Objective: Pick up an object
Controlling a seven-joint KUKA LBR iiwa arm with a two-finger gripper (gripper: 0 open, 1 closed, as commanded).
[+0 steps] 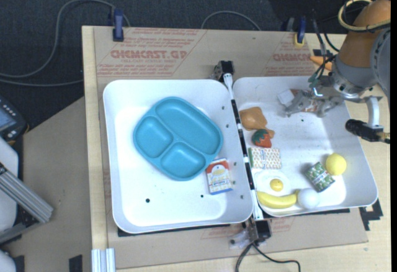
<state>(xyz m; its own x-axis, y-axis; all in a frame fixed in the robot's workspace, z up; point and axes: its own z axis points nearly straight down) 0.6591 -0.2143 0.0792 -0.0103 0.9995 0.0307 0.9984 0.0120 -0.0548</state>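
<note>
- Bench [155, 53] of pale board carries 2 shallow white bins side by side, the left bin [124, 196] and the right bin [360, 184], touching along a black seam
- Arm [363, 47], grey with an orange band, reaches in from the right over the upper part of the right bin
- Gripper [304, 103] hangs low over the bin's upper middle, fingers pointing left; whether they are spread or closed cannot be told, and nothing can be seen held between them
- Blue divided plate [177, 137] with 3 compartments lies in the middle of the left bin, with a small milk carton [219, 177] just beside its lower right corner
- Along the right bin's left side, from top to bottom: a brown bread roll [253, 118], a red strawberry-like toy [262, 138], a checked packet [265, 158], a fried egg toy [275, 184]
- Banana [277, 200] lies along the bin's lower edge, touching a white ball [308, 197] at its right end
- Green packet [318, 176] sits just beside a yellow lemon [335, 164], near the bin's lower right
- All these objects lie apart from the gripper, the bread roll being the nearest
</note>
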